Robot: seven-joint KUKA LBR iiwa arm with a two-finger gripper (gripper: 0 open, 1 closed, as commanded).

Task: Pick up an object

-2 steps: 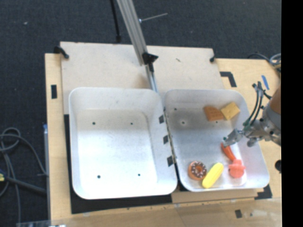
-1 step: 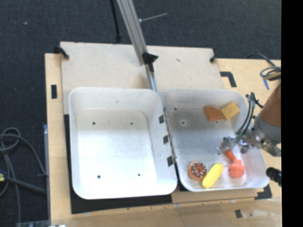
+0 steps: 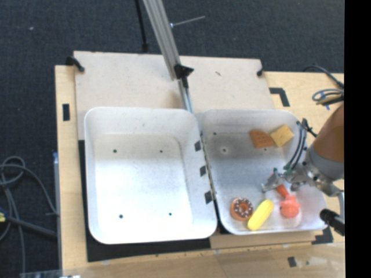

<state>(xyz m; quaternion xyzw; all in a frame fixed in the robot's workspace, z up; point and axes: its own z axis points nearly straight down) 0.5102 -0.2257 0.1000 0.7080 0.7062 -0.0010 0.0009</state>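
The left bin [image 3: 145,175] is sitting on the bench [image 3: 69,155], its front edge lying closest to the viewer, and the right bin [image 3: 232,132] is sitting just beside it, their inner walls touching. The grey arm [image 3: 330,146] with its orange band is reaching over the right edge of the right bin, and the gripper [image 3: 282,185] is hanging low over the front right part of that bin. Whether it is open or closed is not something the view is showing clearly. A red toy [image 3: 288,204] is lying just beside the gripper toward the front right corner, possibly touching it. A yellow banana [image 3: 260,214] is lying tilted along the front edge, just left of the red toy, and a brown doughnut [image 3: 241,208] is resting against its left side. Two tan blocks [image 3: 282,134] [image 3: 261,138] are sitting side by side near the back right corner, well apart from the gripper.
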